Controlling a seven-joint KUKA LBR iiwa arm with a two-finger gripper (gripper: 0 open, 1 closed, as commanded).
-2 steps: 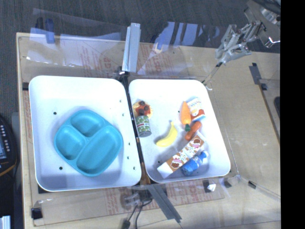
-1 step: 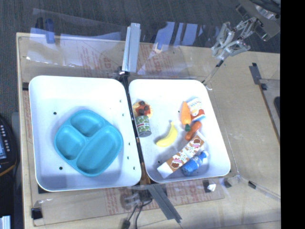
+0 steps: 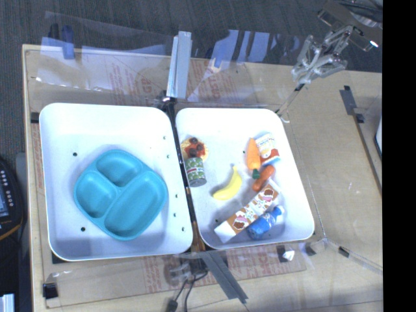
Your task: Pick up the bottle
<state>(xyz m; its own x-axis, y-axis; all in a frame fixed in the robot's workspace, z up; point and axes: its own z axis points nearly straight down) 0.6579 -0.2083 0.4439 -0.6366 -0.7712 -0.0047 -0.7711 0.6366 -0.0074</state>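
In the right bin (image 3: 296,174), a small white bottle with a red and blue label (image 3: 265,145) lies near the back right, against an orange carrot (image 3: 251,155). A blue bottle-like item (image 3: 266,225) lies at the front right, beside a long printed box (image 3: 250,210). A small green-labelled jar (image 3: 195,171) stands near the left wall. My gripper (image 3: 311,62) hangs high above the bench, beyond the bin's back right corner and well away from every item.
A yellow banana (image 3: 228,185) lies mid-bin, and a dark red item (image 3: 194,148) sits behind the jar. The left bin (image 3: 58,129) holds a blue divided plate (image 3: 121,192). A clear plastic sheet and a metal bar (image 3: 177,65) stand behind the bins.
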